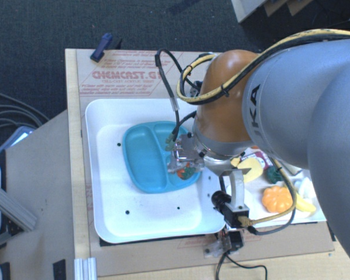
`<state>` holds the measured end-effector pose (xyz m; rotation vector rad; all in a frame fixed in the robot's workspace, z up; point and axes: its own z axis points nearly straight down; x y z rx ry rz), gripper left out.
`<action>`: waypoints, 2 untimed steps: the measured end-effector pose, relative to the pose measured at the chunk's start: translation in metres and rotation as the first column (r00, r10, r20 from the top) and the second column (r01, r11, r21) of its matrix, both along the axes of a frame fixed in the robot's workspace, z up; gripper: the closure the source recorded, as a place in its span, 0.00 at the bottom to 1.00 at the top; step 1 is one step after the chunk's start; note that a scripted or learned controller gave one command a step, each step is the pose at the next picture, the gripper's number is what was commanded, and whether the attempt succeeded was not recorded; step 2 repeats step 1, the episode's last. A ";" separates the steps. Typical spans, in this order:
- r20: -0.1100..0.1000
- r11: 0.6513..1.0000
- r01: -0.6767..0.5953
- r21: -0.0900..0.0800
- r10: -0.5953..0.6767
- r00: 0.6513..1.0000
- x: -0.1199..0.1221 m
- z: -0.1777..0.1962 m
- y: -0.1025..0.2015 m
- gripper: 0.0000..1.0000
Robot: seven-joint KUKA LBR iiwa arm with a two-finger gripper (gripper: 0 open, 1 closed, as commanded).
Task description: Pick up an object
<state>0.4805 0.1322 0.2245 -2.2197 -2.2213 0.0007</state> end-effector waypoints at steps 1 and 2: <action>0.000 1.000 -0.001 0.000 0.001 1.000 -0.002 0.016 0.070 1.00; 0.000 1.000 -0.001 0.000 0.001 1.000 -0.002 0.016 0.070 1.00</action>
